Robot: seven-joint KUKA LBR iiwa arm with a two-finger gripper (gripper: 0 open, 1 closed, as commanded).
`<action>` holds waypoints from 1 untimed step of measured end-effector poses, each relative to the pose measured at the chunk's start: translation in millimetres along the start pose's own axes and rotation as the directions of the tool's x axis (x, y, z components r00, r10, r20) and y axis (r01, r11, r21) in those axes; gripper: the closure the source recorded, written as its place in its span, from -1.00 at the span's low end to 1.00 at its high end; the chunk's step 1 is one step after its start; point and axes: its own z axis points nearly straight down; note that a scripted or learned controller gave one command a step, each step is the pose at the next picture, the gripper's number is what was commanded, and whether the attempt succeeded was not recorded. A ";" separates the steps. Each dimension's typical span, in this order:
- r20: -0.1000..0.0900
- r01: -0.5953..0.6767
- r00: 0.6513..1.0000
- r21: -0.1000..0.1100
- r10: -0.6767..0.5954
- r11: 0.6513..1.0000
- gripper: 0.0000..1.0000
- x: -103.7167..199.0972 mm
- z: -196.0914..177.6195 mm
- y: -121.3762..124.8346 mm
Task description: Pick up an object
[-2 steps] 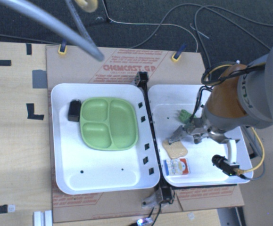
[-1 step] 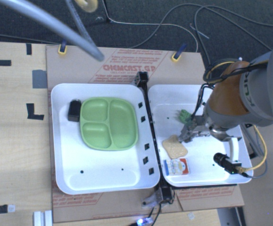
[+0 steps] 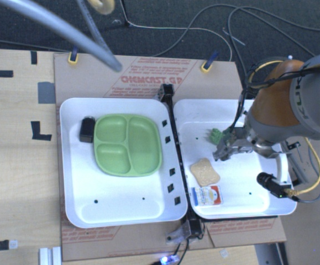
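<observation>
We looked down on a pale wooden bench marked with dark tape pieces, a sheet of brown cardboard lying over it under the bins. Red print on the cardboard ran along its far strip, too blurred for us to read with confidence.

The left bin was a shallow, smooth white tray with rounded corners. In it lay a light green plate, glossy plastic, roughly square with soft corners and divided into three compartments. Touching the plate at its nine o'clock edge sat a small black block, matte and boxy.

The right bin was the same white tray, joined to the first along a dark central seam. At six o'clock in it lay a small flat packet, white with red and blue print we could not read. Just beyond the packet, toward twelve o'clock, rested a tan sponge-like piece, rough-grained with rounded corners. At eleven o'clock in the bin sat a small green object, lumpy and irregular.

The gripper hung low at four o'clock of the green object, just beside it, and we could not tell how the claw stood. Behind it rose the grey arm with its orange band.
</observation>
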 end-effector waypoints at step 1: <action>0.001 -0.001 1.000 -0.003 0.001 1.000 1.00 -7.6 -60.2 1.3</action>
